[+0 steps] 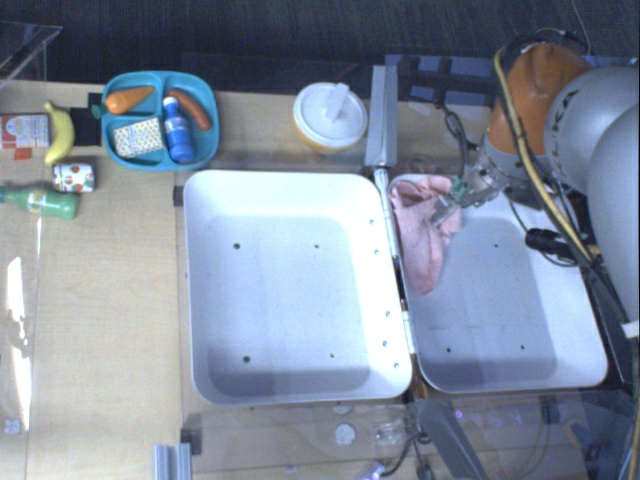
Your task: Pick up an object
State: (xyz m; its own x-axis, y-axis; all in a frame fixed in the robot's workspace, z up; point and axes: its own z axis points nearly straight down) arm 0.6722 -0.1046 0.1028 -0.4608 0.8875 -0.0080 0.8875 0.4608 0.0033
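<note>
Claw (452, 200) pinches pink cloth (422, 238) draped in right bin (520, 363).

The grey arm (600, 128) is seen entering from the right, its bulky rounded body filling the upper right corner. An orange band (535, 78) is wrapped above the wrist, and yellow and black cables are looped along the arm's side. The wrist is angled downward and toward the left. The gripper (462, 194) is held low at the end of the wrist, its tip pointed left. A fold of pink cloth (425, 233) is seen pinched at the gripper's tip, with the fabric drawn up toward it.
</note>
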